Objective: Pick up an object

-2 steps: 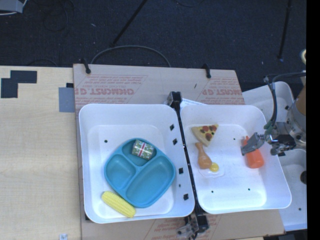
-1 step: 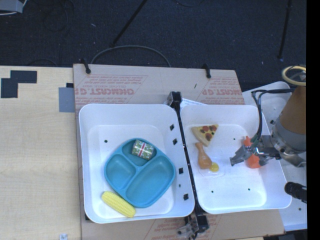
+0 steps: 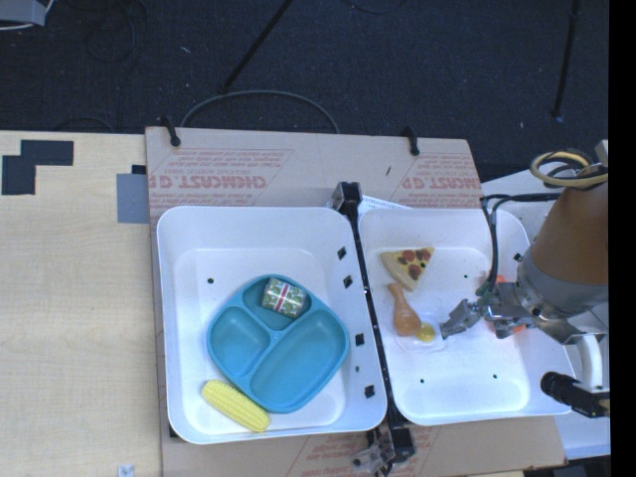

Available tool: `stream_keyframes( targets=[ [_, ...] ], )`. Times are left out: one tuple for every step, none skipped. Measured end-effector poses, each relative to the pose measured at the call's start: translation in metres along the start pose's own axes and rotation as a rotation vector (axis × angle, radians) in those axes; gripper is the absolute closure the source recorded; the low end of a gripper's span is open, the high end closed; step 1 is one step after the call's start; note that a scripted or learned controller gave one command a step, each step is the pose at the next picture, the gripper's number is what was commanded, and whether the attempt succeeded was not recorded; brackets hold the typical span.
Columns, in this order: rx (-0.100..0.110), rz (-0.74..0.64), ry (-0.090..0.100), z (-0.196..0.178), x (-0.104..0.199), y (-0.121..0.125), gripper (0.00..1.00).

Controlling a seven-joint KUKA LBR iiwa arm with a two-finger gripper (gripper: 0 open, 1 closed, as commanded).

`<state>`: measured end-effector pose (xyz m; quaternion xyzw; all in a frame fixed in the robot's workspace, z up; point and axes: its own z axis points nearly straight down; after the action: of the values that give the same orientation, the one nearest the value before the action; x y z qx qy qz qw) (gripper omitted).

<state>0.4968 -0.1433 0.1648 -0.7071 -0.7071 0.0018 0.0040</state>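
The gripper (image 3: 455, 323), jaw state I cannot tell, should settle squarely over the drumstick (image 3: 403, 311) at its nine o'clock before closing.

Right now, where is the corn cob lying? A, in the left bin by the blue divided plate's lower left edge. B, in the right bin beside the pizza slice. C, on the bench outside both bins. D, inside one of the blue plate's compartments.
A: the corn cob lies on the left bin floor against the lower left edge of the blue divided plate.
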Motion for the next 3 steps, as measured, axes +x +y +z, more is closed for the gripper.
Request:
stream_keyframes(
  targets=[
    [0.0,0.001,0.0,0.046,0.001,0.006,0.0],
    [-0.002,0.007,-0.001,0.034,-0.001,0.007,1.0],
    [-0.009,0.006,-0.003,-0.025,-0.006,0.0,1.0]
  ],
)
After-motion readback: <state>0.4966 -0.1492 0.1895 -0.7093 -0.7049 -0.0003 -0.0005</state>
